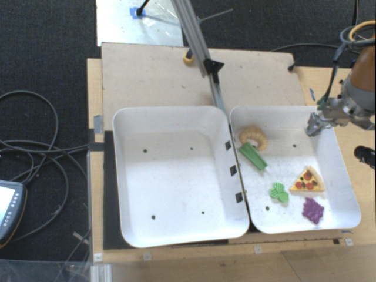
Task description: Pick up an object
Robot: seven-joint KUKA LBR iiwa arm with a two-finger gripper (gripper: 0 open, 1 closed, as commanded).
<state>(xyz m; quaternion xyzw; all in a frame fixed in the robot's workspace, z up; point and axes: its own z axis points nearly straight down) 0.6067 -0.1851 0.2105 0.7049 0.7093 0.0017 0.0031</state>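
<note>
Claw [314, 128]: two-finger type, carried on the grey arm [359, 93] entering from the right; positioned at the upper right of the right bin [341, 157], near its far corner. Whether its fingers were parted or together could not be told at this size. Nothing was seen held in it.

Right bin, contents, five items, all apparently small toy foods:
- Pastry ring [253, 138], tan, curled, upper left of the bin, just beside the divider wall.
- Green stick [253, 156], elongated, lying at a slant, its upper end touching or nearly touching the pastry ring.
- Green leafy piece [279, 192], small, lobed, lower centre.
- Pizza slice [308, 181], triangular, yellow with red spots, right of the leafy piece.
- Purple cluster [313, 210], grape-like, near the front edge.

Left bin [126, 175]: white, shallow, adjoining.

Handling estimate: all items judged light, probably moulded plastic or rubber, stiff enough to pinch, somewhat slick. Pizza slice lay flat and thin, likely awkward; best taken across its narrow sides. Green stick judged easiest, gripped across its short width at mid-length. Purple cluster offered a bumpy, grippable body and stood clear of its neighbours. Pizza slice lay nearest the claw.
</note>
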